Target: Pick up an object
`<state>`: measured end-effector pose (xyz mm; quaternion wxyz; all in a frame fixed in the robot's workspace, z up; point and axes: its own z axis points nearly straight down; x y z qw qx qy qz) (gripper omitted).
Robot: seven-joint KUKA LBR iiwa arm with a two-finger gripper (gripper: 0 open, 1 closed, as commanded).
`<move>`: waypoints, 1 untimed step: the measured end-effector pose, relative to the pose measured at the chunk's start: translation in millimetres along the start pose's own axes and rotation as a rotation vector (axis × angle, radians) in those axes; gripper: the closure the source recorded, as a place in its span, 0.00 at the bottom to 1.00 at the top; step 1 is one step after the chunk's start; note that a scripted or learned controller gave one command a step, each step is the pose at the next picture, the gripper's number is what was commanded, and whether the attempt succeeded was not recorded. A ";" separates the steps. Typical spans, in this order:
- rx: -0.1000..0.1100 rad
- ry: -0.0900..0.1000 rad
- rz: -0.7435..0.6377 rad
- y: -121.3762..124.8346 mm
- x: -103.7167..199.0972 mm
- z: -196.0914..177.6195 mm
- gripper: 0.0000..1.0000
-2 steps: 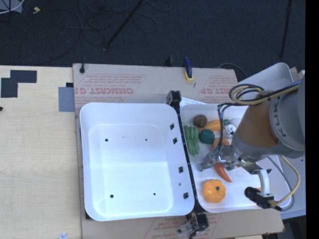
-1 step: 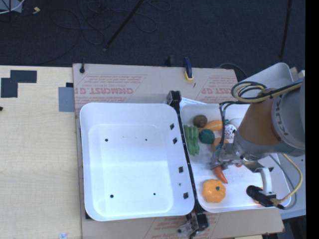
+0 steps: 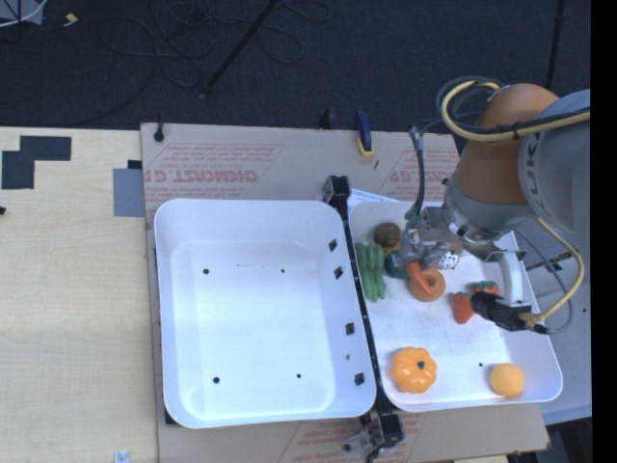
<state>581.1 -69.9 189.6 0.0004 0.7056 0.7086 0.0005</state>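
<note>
At right of centre the gripper (image 3: 424, 255) hangs over a glossy round-ended carrot (image 3: 425, 283); its grip cannot be told.

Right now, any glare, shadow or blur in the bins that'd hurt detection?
Camera view: even light, no harsh glare; the left bin reads near blown-out white; soft shadow under the arm falls over the carrot and brown ball; the pumpkin is sharp; slight overall softness.
</note>
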 end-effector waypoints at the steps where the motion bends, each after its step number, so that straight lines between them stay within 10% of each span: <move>1: 0.010 0.003 0.001 -65.7 41.2 -32.5 1.00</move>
